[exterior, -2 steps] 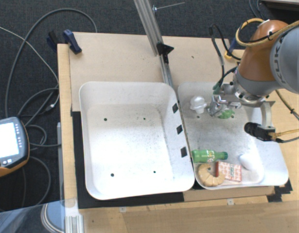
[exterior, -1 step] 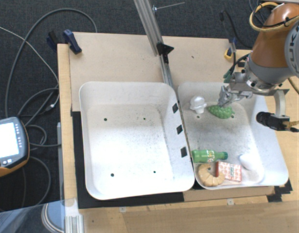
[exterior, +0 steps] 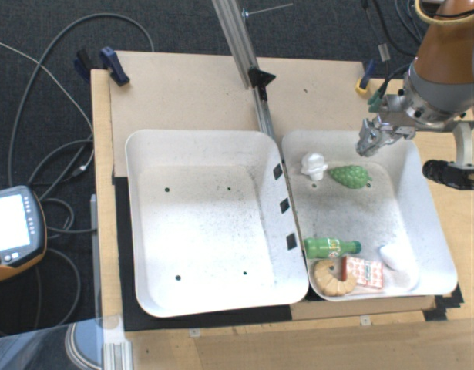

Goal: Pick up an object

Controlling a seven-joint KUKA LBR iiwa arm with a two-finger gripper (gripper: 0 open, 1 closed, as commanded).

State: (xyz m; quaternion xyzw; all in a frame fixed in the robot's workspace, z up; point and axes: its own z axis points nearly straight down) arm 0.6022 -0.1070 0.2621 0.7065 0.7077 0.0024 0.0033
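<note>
Nearest the lens: doughnut (exterior: pixel 334 277) and red packet (exterior: pixel 364 273), well below end effector (exterior: pixel 370 142). Green bottle (exterior: pixel 331 247) between. Green lumpy toy (exterior: pixel 351 176) just below-left of it. Finger state: cannot tell.

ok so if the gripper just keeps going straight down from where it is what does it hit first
Probably the right bin floor near its back rim. The gripper points down just above and right of the green object, which it might graze, though depth is hard to judge from this slanted view.

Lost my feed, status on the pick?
Gripper above right bin's far edge, nothing seen held. Nearest item green bumpy toy, white piece beside it. Path clear.
</note>
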